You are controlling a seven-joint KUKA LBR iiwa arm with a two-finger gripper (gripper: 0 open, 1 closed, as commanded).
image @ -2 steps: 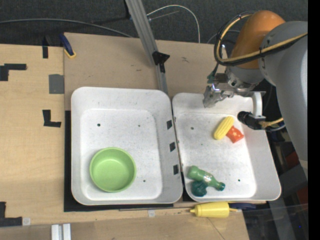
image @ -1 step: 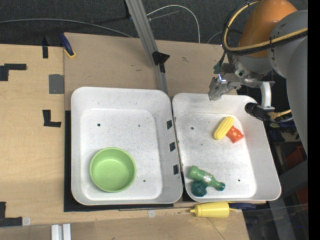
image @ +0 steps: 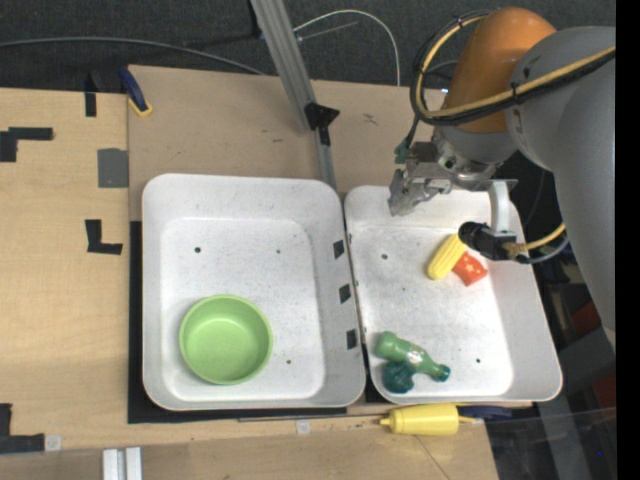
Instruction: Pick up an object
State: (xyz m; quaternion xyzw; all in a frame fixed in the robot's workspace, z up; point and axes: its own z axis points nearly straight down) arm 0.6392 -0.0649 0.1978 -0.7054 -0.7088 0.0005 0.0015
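My gripper [image: 403, 201] hangs over the far left corner of the right bin [image: 520, 348], its tips pointing down toward the rim. Nothing shows between them. In the same bin a yellow corn-like piece [image: 445, 258] lies beside a small red-orange block [image: 471, 269], a little right of and nearer than the gripper. A green bottle [image: 410, 351] lies near the bin's front edge with a dark teal object [image: 398, 376] touching it. The left bin [image: 240, 208] holds a green bowl [image: 226, 339] in its front left part.
A yellow bottle-shaped object [image: 424, 420] lies on the bench just in front of the right bin. A grey metal pole [image: 290, 58] slants down to the bins' shared far corner. Cables loop around the orange band [image: 500, 58] above the wrist.
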